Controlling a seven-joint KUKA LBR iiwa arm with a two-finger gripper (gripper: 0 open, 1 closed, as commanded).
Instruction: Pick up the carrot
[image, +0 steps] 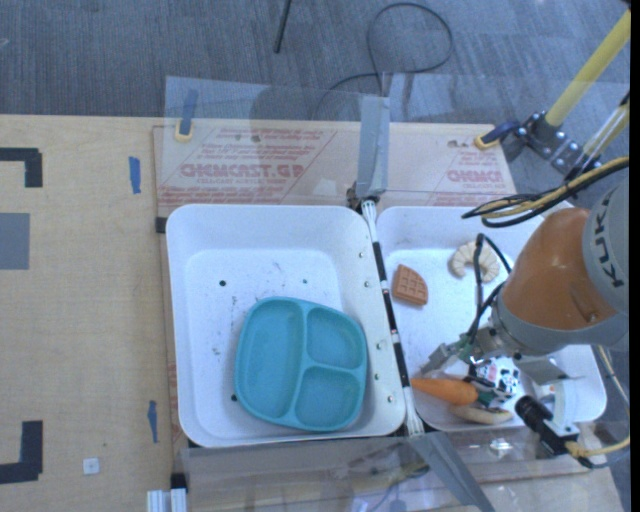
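The bench (80, 330) looks like pale wood with a matt, fine-grained face. Both white bins (270, 235) appear to be smooth plastic, the left one flecked with dark specks. The teal divided plate (300, 365) is smooth plastic with a soft sheen. The carrot (447, 389) has a smooth, slightly glossy orange skin. The waffle piece (409, 285) shows a rough gridded surface. The arm's orange band (560, 275) is glossy.

clear sheet (250, 160), up-left of gripper (462, 352): red mirrored print, unreadable | arm (600, 250), right of gripper: letters "KU"
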